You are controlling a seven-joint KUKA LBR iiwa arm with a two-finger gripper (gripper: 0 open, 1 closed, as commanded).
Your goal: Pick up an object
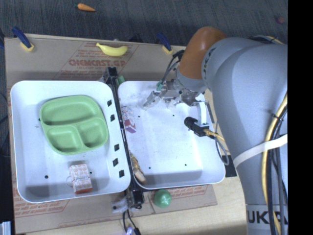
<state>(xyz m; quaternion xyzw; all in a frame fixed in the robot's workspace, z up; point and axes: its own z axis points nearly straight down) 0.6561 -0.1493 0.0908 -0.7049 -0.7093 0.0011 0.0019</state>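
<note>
Camera view, fixed above the bench.

- Arm (244, 97): grey, orange band above the wrist, reaching in from the right over the far part of the right bin.
- Gripper (152, 100): low over the far edge of the right bin (171, 151), near its far left corner. Fingers point left, set slightly apart with a narrow gap between them. Nothing visible between them; whether the tips touch the bin floor cannot be told.
- Right bin contents: a small red and white wrapper-like item (128, 121) lying against the left wall, about midway along it; a small tan object (137, 173) at the near left corner, kind unclear. The floor in the middle is bare, with faint scuffs.
- Left bin (29, 180) contents: a green divided plate (74, 124) in the middle and towards the far side; a small packaged item (79, 177) with red print near the near edge.
- Outside the bins: a yellow banana (112, 48) on the bench's far edge; a green ball (162, 198) at the near edge, just beyond the right bin; blue clamps (23, 38) at the far corners.

Progress, as a judgement: nothing has been lifted yet. The gripper is down at picking height with no object in it, and the nearest candidate, the wrapper-like item, lies apart from the fingertips towards the near side. Closing on an object and raising it remain to be done.
</note>
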